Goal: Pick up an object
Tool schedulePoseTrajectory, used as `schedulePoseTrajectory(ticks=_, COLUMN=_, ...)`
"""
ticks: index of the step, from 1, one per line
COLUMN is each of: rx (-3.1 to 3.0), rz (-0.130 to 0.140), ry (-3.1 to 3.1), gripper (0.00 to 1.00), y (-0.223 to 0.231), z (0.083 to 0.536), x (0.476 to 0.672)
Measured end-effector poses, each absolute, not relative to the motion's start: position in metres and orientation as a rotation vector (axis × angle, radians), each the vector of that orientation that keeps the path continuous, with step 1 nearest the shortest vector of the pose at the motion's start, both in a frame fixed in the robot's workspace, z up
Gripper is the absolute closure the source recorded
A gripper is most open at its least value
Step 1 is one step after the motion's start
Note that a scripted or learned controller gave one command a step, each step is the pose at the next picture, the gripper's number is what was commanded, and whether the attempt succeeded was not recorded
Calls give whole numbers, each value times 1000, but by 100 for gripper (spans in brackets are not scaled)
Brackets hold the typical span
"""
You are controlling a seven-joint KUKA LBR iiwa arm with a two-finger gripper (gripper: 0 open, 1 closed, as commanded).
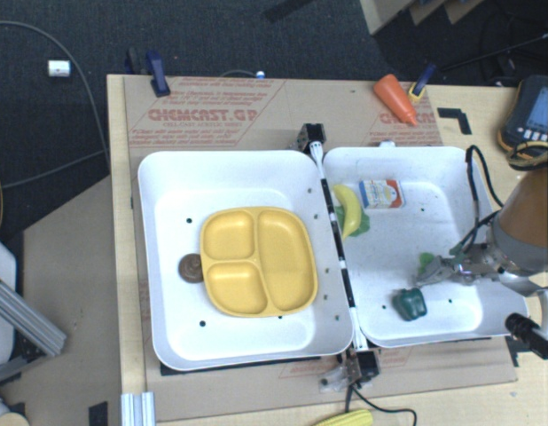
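Observation:
My gripper reaches in from the right and hangs low over the middle of the right bin. A small green piece lies right at its tip; whether the two touch is unclear. A dark green block sits just below and left of the gripper, apart from it. A yellow banana on a green item lies against the bin's left wall. Beside it, at the back, rests a white packet with red and blue print.
The left bin holds a yellow divided plate with a brown round object at its left edge. An orange cone lies on the board behind the bins. The grey arm covers the right bin's right wall.

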State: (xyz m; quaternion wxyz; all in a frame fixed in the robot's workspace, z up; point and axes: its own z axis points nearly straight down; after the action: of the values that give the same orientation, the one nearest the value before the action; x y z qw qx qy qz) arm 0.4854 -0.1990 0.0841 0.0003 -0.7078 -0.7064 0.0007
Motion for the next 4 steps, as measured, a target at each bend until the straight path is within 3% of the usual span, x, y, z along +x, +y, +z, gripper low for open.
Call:
schedulePoseTrajectory(ticks=1, rx=-2221, rz=-1, ry=-2224, gripper=0, y=-153, z=84, x=506)
schedulePoseTrajectory(ticks=2, rx=-2223, rz=-2, ry=-2224, gripper=100, y=-154, z=94, x=507)
schedulePoseTrajectory(ticks=3, rx=-2223, rz=-2, ry=-2224, gripper=0, y=-154, z=94, x=507)
schedulePoseTrajectory(ticks=4, rx=-2220, rz=-2, ry=-2223, gripper=0, y=-102, z=84, x=556)
